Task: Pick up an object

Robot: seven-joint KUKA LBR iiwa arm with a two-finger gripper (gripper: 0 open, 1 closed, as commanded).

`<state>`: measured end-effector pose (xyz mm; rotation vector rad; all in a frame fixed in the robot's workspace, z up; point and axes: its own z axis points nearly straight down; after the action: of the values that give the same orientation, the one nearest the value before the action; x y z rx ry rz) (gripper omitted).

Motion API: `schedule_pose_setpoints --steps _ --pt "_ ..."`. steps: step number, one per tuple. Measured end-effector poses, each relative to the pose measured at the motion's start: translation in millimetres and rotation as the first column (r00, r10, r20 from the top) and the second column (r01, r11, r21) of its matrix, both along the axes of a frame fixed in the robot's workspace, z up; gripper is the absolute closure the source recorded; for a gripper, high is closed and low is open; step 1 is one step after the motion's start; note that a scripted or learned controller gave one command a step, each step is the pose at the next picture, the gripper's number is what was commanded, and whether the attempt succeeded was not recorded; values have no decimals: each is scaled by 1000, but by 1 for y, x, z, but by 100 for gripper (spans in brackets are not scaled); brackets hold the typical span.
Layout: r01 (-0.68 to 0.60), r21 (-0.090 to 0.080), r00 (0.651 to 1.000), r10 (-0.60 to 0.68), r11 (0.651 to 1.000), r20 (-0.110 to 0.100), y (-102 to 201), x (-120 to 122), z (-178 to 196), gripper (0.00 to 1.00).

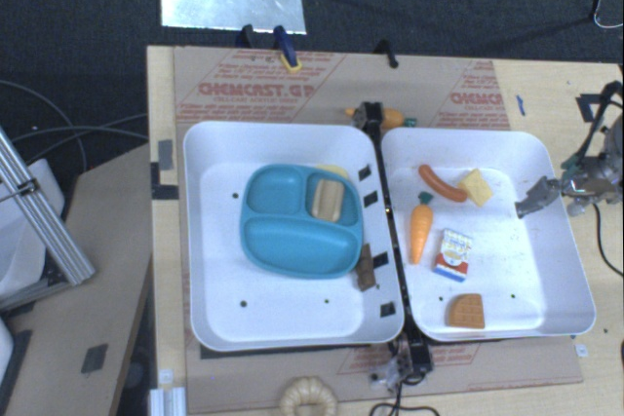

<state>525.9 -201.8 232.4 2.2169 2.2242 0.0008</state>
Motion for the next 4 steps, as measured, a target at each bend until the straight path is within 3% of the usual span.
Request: schedule_pose_setpoints --steps 1,3,4 --pt "2 1 1000 -2 1000 -3 2 2 -62 0" --pt "2 1 1000 -2 1000 -2 3 3 -150 0" --pt "2 0 1000 -2 1000 2 3 4 -137 100"
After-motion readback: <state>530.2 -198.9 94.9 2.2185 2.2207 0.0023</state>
